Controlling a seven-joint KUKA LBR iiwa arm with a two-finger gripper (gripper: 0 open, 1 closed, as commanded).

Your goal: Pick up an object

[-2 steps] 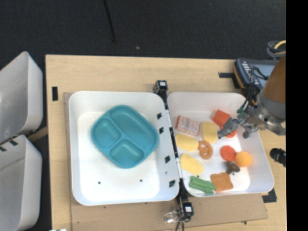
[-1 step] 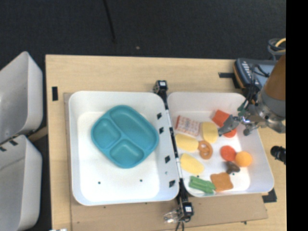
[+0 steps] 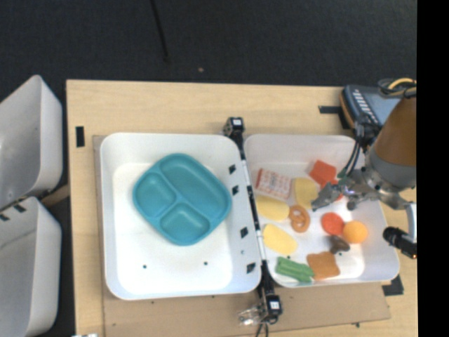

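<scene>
the gripper (image 3: 339, 194) hovers at the right of the frame over the right bin (image 3: 280, 146), fingers spread apart with nothing between them, just above the red tomato (image 3: 332, 223) and orange ball (image 3: 356, 232). every toy lies in the bin, so the pick looks not yet made; descent, closing and lifting remain.

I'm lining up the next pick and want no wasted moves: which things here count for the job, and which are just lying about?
For the job:
hand, over the right bin
toy food in that bin: red block, orange ball, pretzel, green piece, toast

Just lying about:
blue tray in the left bin
pendant on the bench
</scene>
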